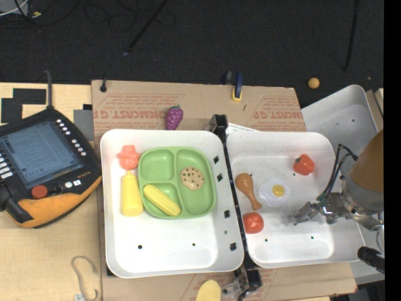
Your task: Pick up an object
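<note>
The right bin (294, 256) holds a brown drumstick (248, 190), a fried egg (276, 191), a red pepper (304, 164) and a red tomato (253, 222). My gripper (305, 214) is low inside this bin, right of the tomato and below the egg, touching none of them. In the left bin (163, 256) a green divided plate (164, 165) carries a corn cob (161, 199) and a cookie (192, 178). A yellow bottle (130, 194) and a pink toy (128, 157) lie beside the plate.
Purple grapes (173, 116) lie on the cardboard behind the left bin. A teach pendant (44, 162) rests on the bench at left. A yellow object (208, 290) sits at the front edge, and a blue clamp (237, 88) stands at the back.
</note>
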### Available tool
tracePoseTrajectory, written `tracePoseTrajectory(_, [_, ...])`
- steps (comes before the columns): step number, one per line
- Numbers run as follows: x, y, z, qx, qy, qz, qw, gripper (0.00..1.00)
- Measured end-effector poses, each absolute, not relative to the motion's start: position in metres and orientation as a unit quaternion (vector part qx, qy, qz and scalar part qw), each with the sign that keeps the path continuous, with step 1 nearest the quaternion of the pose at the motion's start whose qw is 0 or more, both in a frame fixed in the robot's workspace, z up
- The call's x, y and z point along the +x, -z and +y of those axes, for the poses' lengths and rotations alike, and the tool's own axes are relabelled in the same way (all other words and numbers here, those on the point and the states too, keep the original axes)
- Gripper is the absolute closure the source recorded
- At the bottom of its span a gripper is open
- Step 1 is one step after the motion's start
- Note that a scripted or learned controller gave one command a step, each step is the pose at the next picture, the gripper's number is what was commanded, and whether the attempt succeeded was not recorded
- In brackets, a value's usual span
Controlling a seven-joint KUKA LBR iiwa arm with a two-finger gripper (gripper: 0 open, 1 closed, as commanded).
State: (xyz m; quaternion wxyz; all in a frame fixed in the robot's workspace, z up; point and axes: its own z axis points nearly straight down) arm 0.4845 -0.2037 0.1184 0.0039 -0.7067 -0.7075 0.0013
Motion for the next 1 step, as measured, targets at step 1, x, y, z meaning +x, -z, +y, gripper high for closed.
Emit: tracePoseTrajectory(1, [0.4851,-0.0861,-0.2015,-0.707,-0.0003,-0.707,0.001,0.0])
